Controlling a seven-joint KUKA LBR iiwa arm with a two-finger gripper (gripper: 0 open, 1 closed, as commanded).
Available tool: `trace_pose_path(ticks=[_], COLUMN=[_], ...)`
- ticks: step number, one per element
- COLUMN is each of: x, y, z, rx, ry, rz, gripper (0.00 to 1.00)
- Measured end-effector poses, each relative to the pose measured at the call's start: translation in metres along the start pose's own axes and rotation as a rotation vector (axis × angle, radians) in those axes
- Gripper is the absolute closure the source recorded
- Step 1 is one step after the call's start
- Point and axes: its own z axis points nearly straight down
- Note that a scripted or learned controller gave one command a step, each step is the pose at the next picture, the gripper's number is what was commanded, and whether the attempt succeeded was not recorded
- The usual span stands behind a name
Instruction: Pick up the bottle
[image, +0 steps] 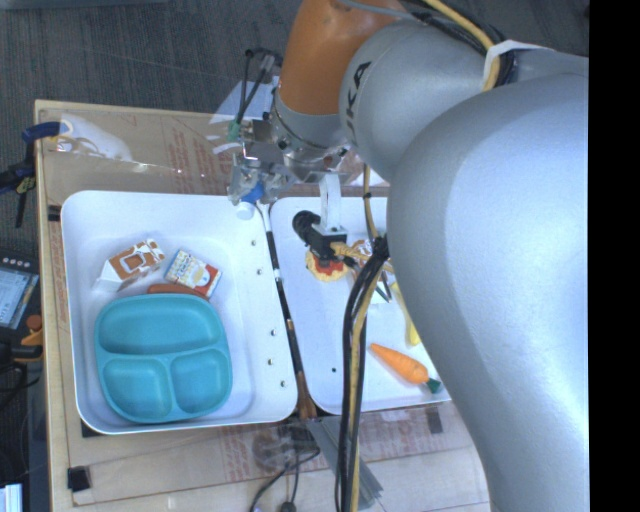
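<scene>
My gripper hangs over the back right corner of the left bin, below the orange wrist band. A small clear bottle with a blue label and a white cap pointing down sits between the fingers, lifted just above the bin's rim. The gripper is shut on the bottle. The arm's large grey body covers most of the right bin.
The left bin holds a teal divided tray, two small snack boxes and a reddish sausage. In the right bin lie a carrot, a yellow item and an orange-yellow toy. A cable crosses that bin.
</scene>
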Motion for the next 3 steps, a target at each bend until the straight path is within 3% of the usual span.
trace_pose_path(ticks=[1,2,3], x=[-0.051,-0.082,-0.141], y=[-0.021,-0.053,-0.058], z=[-0.006,-0.041,-0.068], rx=[0.005,0.003,-0.001], ry=[0.0,0.001,-0.002], rz=[-0.588,-1.146,-1.863], gripper=[1.0,1.0,1.0])
